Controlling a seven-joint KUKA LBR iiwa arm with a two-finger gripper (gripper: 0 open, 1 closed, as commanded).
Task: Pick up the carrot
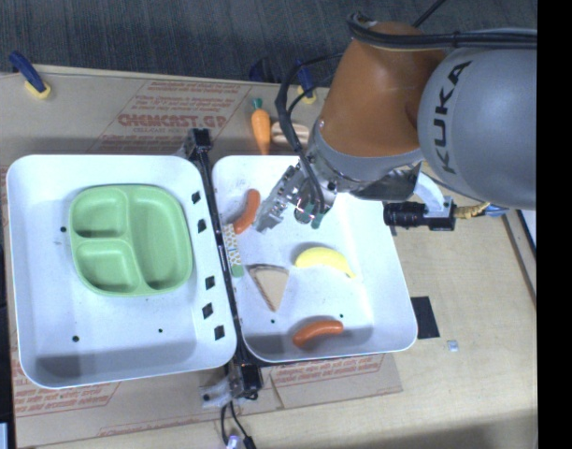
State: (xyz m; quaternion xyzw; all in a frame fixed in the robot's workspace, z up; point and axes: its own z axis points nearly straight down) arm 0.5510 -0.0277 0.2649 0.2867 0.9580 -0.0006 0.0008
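The carrot (260,131) is a small orange piece with a green top. It lies on the cardboard just behind the right bin's (384,260) back rim, outside the bin. My gripper (292,206) hangs over the back left part of the right bin, in front of the carrot and a little to its right. It is apart from the carrot, and nothing shows in its grasp. A reddish sausage-like piece (246,210) lies just left of the gripper.
The right bin also holds a yellow banana (323,260), a tan wedge (270,285) and another reddish sausage (318,330) near the front rim. A green divided plate (132,237) fills the left bin (34,279). A black clip (199,141) sits where the bins meet.
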